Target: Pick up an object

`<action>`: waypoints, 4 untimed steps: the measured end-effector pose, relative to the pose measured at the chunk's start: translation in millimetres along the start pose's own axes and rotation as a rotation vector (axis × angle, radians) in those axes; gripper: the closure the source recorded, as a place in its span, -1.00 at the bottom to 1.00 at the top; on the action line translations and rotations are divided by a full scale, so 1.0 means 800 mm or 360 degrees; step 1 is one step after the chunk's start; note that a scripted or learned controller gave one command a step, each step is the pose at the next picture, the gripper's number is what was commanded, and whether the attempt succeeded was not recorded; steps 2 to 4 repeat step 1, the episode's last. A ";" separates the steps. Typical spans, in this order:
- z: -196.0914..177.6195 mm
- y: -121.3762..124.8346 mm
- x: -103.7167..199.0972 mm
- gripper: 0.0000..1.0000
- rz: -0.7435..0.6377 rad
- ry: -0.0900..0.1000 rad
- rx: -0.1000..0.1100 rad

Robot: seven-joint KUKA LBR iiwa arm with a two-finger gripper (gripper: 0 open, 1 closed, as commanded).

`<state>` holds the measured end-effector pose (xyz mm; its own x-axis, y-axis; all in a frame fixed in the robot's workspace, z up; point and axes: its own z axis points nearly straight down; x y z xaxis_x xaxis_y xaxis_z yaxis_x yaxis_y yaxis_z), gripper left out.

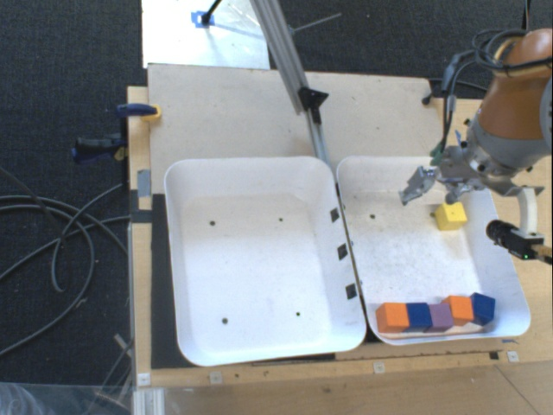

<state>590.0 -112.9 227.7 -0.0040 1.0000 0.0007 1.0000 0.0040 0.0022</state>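
A yellow block lies in the right bin, near its back right. My gripper hangs just above and to the left of it, fingers spread open with nothing between them. Along that bin's front wall sits a row of blocks: an orange block, a blue block, a purple block, a second orange block and a second blue block.
The left bin stands beside the right one. A slanted metal pole crosses the bench from the back down to the bins' shared edge. A blue clamp grips the bench's left side.
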 end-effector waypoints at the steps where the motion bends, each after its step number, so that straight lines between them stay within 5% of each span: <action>1: -0.156 0.041 -0.065 -1.00 0.0004 -0.0009 -0.0017; 4: -0.156 0.041 -0.065 -1.00 0.0004 -0.0009 -0.0017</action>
